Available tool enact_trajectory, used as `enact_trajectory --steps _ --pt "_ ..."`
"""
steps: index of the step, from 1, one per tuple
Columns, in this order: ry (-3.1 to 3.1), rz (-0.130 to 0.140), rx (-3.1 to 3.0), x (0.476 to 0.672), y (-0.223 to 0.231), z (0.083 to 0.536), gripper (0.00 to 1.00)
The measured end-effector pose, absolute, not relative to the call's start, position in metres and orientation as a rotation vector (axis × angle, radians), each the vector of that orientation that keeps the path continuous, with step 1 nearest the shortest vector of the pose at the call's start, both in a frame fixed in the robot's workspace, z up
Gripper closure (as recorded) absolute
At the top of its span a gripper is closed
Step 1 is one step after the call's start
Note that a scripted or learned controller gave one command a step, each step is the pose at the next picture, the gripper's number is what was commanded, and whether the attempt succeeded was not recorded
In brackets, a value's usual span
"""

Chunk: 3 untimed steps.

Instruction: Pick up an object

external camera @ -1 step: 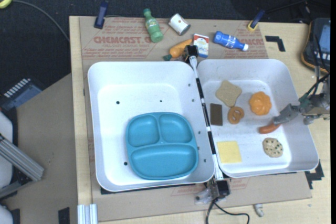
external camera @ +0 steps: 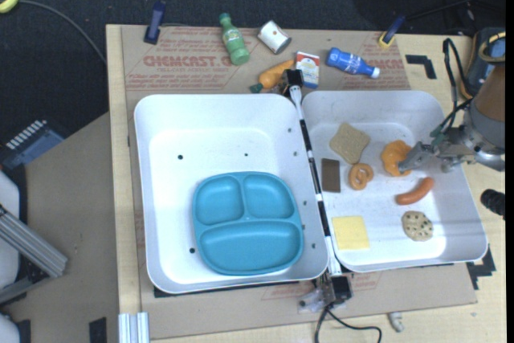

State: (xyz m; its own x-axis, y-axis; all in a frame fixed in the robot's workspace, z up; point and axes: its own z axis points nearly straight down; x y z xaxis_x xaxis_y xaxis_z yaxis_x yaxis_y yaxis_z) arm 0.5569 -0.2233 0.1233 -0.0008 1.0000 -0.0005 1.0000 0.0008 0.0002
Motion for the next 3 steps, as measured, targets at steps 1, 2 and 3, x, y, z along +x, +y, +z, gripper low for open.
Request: enact_trajectory --steps 1,2,3 --pt "2.224 0.004 2.219 0.574 -0.153 0.086 0.00" --pt "2.235 0.015 2.220 0.534 -0.200 0.086 0.00" --pt "2.223 0.003 2.219 0.608 -0.158 0.107 0.00"
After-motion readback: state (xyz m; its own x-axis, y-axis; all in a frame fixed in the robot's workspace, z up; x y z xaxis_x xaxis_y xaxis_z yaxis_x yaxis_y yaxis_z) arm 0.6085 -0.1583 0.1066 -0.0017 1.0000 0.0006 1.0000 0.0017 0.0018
